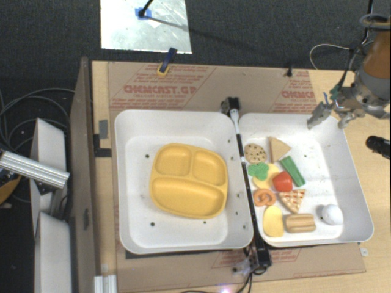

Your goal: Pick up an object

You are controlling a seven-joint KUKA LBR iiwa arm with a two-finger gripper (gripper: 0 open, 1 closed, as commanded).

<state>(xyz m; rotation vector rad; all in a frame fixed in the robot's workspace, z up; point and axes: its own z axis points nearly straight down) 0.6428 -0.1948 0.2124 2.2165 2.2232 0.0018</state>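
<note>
The right bin [342, 163] holds a pile of toy food: a chocolate-chip cookie [255, 153], a tan wedge [280, 148], a green stick [292, 170], a green leafy piece [259, 171], a red tomato [282, 181], an orange pretzel [264, 197], a pizza slice [293, 200], a yellow piece [273, 221], a brown bun [299, 223] and a white ball [332, 214]. My gripper [330, 116] hangs over the bin's far right corner, away from the food. It is open, with nothing between its fingers.
The left bin [131, 163] holds a yellow divided tray [188, 180]. A ridge [242, 163] separates the two bins. Both stand on a cardboard sheet [183, 87]. Cables and a metal bar [33, 168] lie at the left, off the bench.
</note>
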